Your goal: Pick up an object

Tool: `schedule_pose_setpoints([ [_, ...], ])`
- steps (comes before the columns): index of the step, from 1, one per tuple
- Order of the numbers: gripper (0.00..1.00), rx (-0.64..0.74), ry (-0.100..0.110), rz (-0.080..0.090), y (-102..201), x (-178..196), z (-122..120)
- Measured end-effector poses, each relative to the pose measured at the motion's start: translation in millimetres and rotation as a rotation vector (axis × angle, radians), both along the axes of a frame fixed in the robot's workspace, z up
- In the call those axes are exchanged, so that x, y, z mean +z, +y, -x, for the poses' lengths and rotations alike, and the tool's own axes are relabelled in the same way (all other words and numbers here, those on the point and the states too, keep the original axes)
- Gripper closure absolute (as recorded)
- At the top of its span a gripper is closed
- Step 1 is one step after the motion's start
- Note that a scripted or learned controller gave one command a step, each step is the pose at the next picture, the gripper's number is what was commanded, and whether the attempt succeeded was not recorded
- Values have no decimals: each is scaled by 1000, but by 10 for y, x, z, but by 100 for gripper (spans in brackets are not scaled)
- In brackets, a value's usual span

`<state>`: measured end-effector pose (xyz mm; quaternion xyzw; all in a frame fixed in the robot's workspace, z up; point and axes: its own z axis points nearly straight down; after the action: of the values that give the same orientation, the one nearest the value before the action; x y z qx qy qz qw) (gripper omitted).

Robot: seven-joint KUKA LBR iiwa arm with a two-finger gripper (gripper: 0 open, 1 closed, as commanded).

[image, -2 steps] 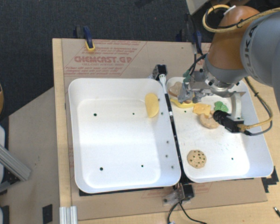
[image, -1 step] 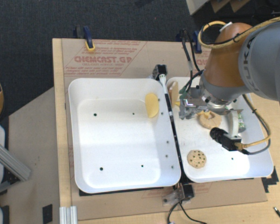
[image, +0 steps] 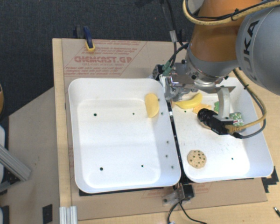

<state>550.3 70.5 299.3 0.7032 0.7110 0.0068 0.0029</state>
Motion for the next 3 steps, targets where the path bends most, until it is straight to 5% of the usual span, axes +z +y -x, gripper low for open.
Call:
schedule_pose_setpoints([
  [1, 100, 3, 21, 2, 1139, -414, 374],
  [2, 100, -10, 7, 3, 1009, 138, 398],
  [3, 100, -11, -5, -1, 853, 1739, 524],
])
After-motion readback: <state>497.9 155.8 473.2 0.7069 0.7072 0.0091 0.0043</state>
